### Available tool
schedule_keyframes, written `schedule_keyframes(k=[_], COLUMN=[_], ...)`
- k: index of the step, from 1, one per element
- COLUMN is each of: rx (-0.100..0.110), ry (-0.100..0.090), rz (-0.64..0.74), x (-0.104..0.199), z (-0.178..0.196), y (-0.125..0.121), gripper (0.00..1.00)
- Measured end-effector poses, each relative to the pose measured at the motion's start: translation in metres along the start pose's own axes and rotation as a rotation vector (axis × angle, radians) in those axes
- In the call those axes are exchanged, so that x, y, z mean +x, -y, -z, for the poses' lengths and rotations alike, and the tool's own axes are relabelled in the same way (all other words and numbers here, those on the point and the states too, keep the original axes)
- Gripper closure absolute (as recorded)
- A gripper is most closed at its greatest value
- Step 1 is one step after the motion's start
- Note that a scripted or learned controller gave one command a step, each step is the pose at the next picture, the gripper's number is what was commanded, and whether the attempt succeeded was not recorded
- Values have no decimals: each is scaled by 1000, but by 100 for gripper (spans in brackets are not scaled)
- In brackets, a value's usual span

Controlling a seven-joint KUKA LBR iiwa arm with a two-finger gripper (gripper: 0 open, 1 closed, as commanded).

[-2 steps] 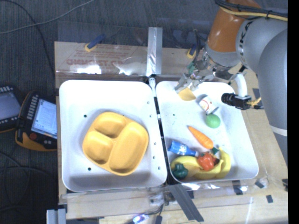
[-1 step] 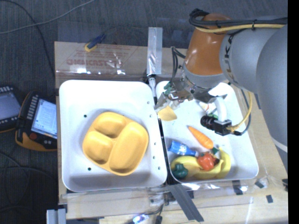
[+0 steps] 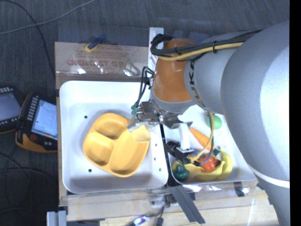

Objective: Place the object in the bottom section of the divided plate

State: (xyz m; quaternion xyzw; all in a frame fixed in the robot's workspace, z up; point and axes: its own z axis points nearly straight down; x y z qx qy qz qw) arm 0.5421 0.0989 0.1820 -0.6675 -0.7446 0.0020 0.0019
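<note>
From above, a yellow divided plate [image 3: 114, 145] lies in the left bin [image 3: 70, 126], tilted so that its two small sections face the bin's far left corner and its large section faces the near right. The gripper [image 3: 139, 121] hangs over the plate's right rim, close beside the wall between the two bins. A pale, see-through piece sits under its tip at the plate's edge, but the wrist hides the tips, so whether the claw is clenched or released cannot be told, and what the piece is cannot be told either. The grey arm [image 3: 249, 93] with its orange band [image 3: 171, 79] reaches across the right bin [image 3: 237, 173]. To the right of the plate, in that bin, lie a carrot [image 3: 200, 135], a green ball [image 3: 215, 122], a banana [image 3: 214, 173] and a dark green thing [image 3: 180, 173]. Beyond the plate, past the bin's far rim, a cardboard sheet [image 3: 101, 60] lies flat. Left of the plate, off the bench, rests a handheld pad [image 3: 40, 124].
</note>
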Motion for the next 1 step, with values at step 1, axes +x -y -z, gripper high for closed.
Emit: schedule_keyframes(k=[1], rx=[0], ry=[0], rz=[0], x=[0], z=[0], y=[0], gripper=[0])
